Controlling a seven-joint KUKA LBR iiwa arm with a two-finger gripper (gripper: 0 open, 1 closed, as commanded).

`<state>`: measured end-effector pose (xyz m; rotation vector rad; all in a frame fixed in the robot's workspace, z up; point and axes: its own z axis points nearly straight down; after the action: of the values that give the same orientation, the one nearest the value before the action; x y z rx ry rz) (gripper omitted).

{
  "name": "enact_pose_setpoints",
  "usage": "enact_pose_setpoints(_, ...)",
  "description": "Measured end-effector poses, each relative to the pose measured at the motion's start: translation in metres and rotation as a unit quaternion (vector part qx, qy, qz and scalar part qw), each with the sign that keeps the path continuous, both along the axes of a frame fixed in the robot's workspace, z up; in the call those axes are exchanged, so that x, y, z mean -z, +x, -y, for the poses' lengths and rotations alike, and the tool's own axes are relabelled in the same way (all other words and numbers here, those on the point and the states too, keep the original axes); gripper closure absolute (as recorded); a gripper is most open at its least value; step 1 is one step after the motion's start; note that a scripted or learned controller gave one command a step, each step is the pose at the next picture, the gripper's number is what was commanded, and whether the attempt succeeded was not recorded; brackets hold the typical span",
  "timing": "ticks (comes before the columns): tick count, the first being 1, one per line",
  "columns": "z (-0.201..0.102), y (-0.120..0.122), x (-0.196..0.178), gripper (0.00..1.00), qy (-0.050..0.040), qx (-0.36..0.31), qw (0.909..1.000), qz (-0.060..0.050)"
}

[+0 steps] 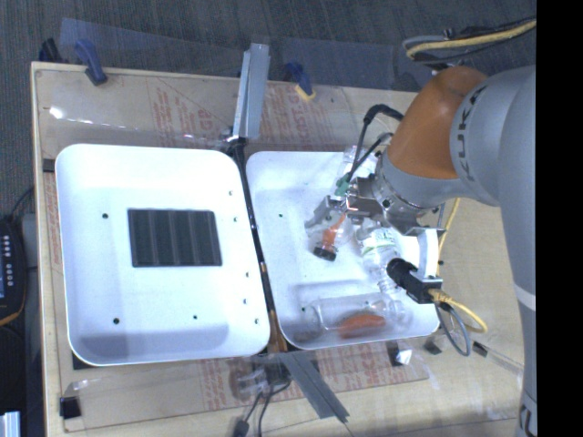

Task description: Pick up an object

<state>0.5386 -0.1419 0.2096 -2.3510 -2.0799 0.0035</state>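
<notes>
My gripper (333, 215) hangs over the middle of the right white bin (273, 244), below the orange wrist band. A small orange object with a dark end (328, 242) lies directly under the gripper tip, touching or very close to it. A clear plastic bottle with a green-and-white label (375, 240) lies just to its right, partly under the arm. Along the bin's front wall lies a clear container with an orange item inside (357, 320).
The left white bin (91, 271) holds a dark ribbed rectangular piece (174, 237) at its centre. A black connector and yellow cable (414, 285) hang off the arm near the right bin's front right corner. Blue clamps (89, 62) sit along the bench's far edge.
</notes>
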Motion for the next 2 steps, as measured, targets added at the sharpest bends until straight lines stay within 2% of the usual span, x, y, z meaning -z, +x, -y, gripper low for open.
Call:
enact_pose_setpoints(1, -0.013, -0.011, 0.062, 0.0, 0.0004, -0.024, 0.9997, -0.002)
enact_pose_setpoints(2, 0.049, -0.006, 0.049, 0.0, 0.0003, -0.028, 0.9996, 0.0)
